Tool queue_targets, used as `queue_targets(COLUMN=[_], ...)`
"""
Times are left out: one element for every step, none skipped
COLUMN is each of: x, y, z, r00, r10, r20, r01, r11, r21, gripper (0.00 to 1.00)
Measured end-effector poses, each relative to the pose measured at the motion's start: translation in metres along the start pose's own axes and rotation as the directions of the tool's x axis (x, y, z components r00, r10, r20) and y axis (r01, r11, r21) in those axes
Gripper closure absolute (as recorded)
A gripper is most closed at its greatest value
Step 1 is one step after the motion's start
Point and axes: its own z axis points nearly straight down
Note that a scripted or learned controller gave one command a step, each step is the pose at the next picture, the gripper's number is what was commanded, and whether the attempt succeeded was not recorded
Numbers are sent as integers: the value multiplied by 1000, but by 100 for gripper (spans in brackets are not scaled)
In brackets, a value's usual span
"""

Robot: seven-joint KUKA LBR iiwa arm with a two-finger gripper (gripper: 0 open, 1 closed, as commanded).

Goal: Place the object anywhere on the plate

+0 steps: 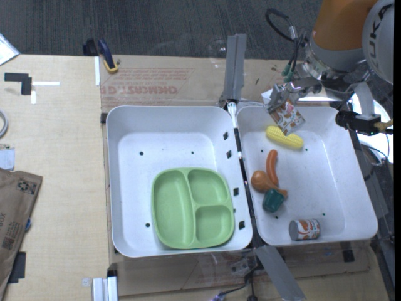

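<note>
Item: small printed packet point(289, 120), red and white, hanging tilted over the far part of the right bin point(351, 168), just above the corn cob point(284, 138). The gripper point(280, 103) stood at the packet's upper edge with the fingers drawn narrow on that edge, the packet seeming pinched between them; the pinch looked shallow.

Destination: green divided plate point(192, 207), three compartments, lying in the near part of the left bin point(125, 168), well apart from the packet.

Other contents of the right bin: a sausage point(270, 163), an orange-brown rounded piece point(261, 180) touching it, a teal piece point(273, 200) just beside that, and a small can point(304, 229) on its side near the front wall.

Handling note, as judgement: the carry stage appeared to be in hand. The packet should be lifted clear of the corn cob and of the ridge between the bins before crossing left, moved smoothly so the dangling packet does not slip, then lowered close over any compartment before release, since a light flat packet may flutter off the plate if dropped from high.
</note>
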Motion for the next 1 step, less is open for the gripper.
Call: queue_targets(x=[80], y=[37], z=[81], r00=[1000], r10=[29], r20=[-1], r01=[-29], r11=[1000], r21=[0], gripper=[100])
